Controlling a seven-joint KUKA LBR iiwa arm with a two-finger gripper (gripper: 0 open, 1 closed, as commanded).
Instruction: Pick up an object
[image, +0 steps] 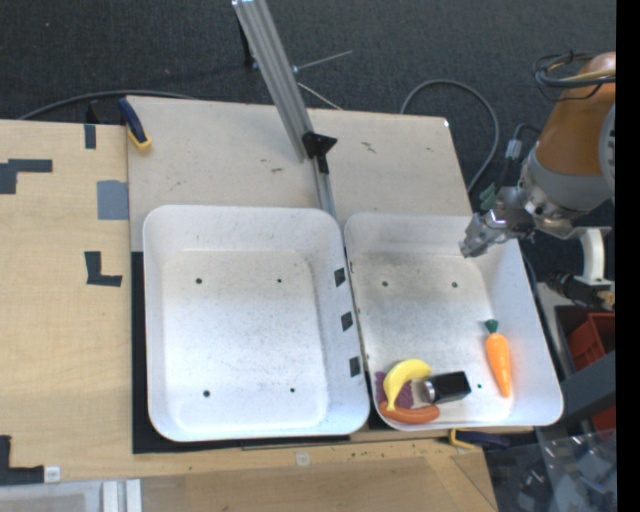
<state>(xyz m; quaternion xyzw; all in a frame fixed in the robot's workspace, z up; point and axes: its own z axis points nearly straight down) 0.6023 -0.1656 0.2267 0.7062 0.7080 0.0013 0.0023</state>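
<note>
Hovering at the right bin's (520, 290) far right rim, end effector (476, 243), grip state impossible to tell, with carrot (499, 362) lying nearward along the bin's right wall, long axis roughly rim-parallel.

A robotics lab, shown by the grey-and-orange industrial arm (572, 150) at right, two white bins (245, 320) on a plywood bench (60, 300), an aluminium camera post (285, 90), loose cables (450, 100) on dark carpet.
</note>
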